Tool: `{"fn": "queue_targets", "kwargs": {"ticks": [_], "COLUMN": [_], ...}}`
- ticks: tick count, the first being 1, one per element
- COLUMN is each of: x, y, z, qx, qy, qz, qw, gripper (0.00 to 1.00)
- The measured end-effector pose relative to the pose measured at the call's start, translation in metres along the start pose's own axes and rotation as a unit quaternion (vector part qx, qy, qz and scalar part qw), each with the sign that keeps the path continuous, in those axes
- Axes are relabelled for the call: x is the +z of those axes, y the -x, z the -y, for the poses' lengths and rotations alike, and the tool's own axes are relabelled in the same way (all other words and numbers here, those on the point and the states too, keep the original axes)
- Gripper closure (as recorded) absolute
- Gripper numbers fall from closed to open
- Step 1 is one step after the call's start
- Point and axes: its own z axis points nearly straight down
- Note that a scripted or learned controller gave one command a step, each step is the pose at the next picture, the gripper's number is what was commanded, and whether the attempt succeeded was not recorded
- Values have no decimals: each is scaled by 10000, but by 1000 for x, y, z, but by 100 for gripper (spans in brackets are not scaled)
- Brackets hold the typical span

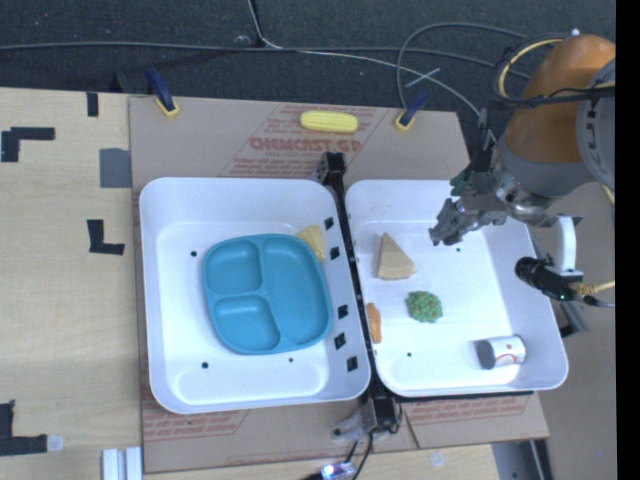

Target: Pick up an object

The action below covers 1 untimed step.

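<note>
The gripper (pixel 447 230) hangs over the right bin (pixel 520 298) near its far edge, and whether its fingers are parted or closed I cannot tell. The nearest candidate seems the tan wedge (pixel 394 259), lying toward the bin's left wall; a good approach would centre above it and come straight down. That bin also holds one green lump (pixel 425 306), one orange piece (pixel 373 321) and one small cylinder (pixel 499 352). The left bin (pixel 170 268) carries one blue tray (pixel 267 295).

Open floor of the right bin (pixel 455 298) lies between wedge (pixel 394 259), broccoli (pixel 424 306) and can (pixel 499 352).
</note>
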Motion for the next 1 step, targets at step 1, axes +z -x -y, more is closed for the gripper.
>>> {"fn": "queue_targets", "kwargs": {"ticks": [1], "x": [-8], "y": [-56], "z": [8], "qx": [-9], "qy": [7], "qz": [-4], "qw": [10000], "gripper": [100]}}
